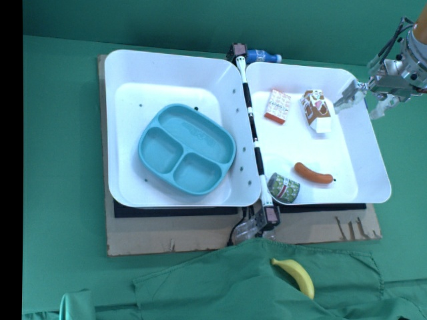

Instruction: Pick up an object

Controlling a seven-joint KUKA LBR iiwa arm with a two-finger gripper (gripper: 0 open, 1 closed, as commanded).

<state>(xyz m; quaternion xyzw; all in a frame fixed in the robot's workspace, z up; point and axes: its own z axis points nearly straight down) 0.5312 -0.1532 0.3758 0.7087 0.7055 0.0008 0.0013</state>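
Nothing is picked yet: the gripper [361, 97] hovers with fingers spread and holding nothing over the right bin's [373, 153] far right edge, while the carton [316, 110], packet [278, 106], sausage [313, 173] and can [284, 187] lie untouched inside.

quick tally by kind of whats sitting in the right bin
Small cartons: 2, red-and-white carton and brown-and-white carton
Sausage: 1
Green can: 1
Total: 4

claw [361, 99] open over right bin [373, 152] edge | sausage [313, 173], can [284, 187], two cartons inside
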